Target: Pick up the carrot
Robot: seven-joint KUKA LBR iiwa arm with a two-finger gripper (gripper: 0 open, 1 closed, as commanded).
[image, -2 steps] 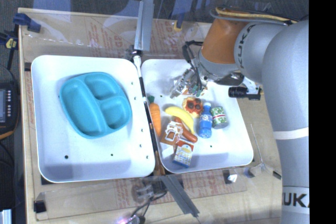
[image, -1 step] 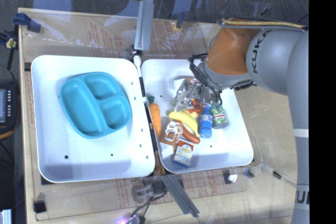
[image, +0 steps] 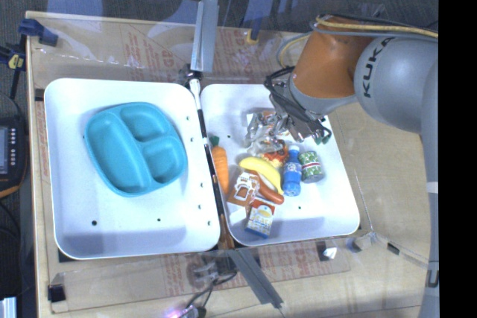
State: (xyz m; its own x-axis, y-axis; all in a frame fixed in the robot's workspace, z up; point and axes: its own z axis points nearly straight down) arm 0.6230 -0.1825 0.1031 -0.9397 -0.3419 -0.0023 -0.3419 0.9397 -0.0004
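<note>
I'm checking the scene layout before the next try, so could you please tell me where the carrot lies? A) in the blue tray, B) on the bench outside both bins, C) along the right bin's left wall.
C: the carrot lies lengthwise against the left wall of the right bin.

Single fixed camera above bench, looking down aslant on both bins.

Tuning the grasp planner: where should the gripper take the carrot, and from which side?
Grip the carrot mid-body, from above, fingers closing across its width. It lies lengthwise against the right bin's left wall, so one finger has little room there; the banana side looks freer.
</note>
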